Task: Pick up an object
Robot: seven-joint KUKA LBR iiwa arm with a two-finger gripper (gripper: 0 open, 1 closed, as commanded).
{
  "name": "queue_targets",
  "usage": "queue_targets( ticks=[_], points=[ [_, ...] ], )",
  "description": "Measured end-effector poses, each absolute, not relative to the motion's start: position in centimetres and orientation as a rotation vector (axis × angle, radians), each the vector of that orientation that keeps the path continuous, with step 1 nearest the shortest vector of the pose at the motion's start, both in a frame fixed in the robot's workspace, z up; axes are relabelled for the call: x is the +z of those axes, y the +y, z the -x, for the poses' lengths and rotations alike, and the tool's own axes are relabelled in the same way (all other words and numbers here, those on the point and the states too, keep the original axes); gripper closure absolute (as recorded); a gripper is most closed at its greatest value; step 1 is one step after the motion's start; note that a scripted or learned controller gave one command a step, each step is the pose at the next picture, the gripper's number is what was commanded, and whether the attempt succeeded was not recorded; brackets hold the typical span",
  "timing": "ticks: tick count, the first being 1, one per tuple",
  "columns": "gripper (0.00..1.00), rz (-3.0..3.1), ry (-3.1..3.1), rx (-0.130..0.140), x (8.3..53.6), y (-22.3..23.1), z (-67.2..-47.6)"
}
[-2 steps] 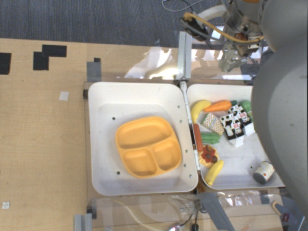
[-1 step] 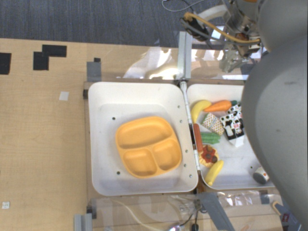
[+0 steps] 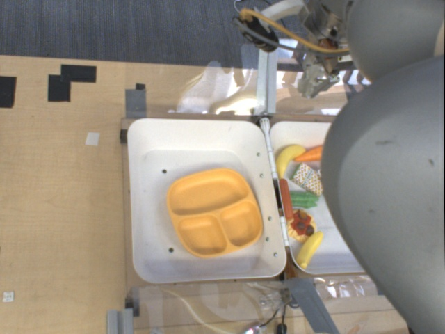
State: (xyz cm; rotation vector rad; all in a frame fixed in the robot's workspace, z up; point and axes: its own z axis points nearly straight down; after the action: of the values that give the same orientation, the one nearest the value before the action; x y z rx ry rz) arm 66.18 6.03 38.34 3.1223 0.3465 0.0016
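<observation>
The right bin [image 3: 327,261] holds several toy foods along its left side: a yellow banana [image 3: 288,158], an orange carrot [image 3: 310,153], a white patterned piece [image 3: 306,177], a green piece [image 3: 303,200], a red piece [image 3: 302,222] and a second yellow banana [image 3: 310,249]. My gripper [image 3: 316,82] hangs beyond the far edge of that bin, high above the bench and apart from every object. The big grey arm [image 3: 389,186] hides most of the right bin.
The left bin [image 3: 149,158] holds a yellow divided plate [image 3: 214,211]. A metal post [image 3: 263,82] stands behind the divider between the bins. Cables [image 3: 278,30] loop off the wrist. Wooden bench top lies to the left.
</observation>
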Motion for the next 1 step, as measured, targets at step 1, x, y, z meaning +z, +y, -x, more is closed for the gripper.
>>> queue_targets(
  ticks=[1],
  points=[
    [1.00,-3.121,0.350,0.000,39.28,6.02,-66.32]
  ],
)
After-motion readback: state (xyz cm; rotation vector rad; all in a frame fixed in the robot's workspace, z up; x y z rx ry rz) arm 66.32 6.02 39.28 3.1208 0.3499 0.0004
